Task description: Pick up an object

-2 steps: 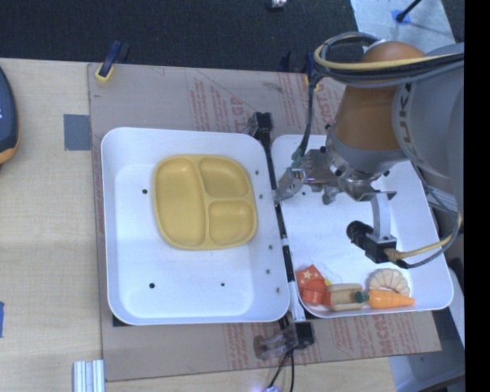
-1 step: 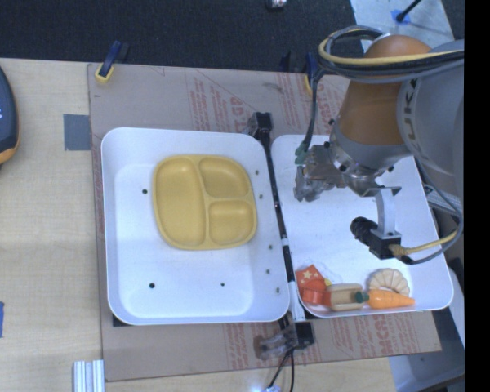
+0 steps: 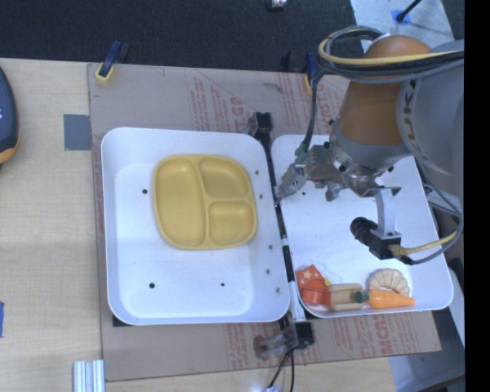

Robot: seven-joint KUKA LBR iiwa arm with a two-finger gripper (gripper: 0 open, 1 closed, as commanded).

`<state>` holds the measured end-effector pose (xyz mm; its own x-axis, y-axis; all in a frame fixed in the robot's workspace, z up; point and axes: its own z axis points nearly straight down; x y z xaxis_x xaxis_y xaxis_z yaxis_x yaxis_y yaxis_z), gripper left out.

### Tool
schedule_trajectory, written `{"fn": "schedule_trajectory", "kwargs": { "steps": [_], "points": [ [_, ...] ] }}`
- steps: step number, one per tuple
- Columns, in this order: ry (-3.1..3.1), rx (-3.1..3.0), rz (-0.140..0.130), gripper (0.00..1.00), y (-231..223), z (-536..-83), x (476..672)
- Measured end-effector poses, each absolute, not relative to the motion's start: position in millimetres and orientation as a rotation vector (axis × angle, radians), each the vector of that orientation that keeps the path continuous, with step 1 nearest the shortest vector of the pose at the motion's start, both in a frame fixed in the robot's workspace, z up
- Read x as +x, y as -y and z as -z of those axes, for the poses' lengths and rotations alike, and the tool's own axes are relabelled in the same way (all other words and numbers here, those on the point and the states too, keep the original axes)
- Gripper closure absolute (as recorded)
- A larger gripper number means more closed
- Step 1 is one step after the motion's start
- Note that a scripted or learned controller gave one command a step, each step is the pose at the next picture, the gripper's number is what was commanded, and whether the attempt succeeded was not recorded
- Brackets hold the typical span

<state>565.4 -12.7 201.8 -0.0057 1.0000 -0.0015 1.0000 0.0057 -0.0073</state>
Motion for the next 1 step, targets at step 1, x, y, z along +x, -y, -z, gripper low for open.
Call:
{"fn": "schedule_trajectory", "kwargs": {
  "steps": [1],
  "points": [
    [2.231, -2.213, -0.002, 0.00, -25.5, -191.4, 597.2]
  ]
}}
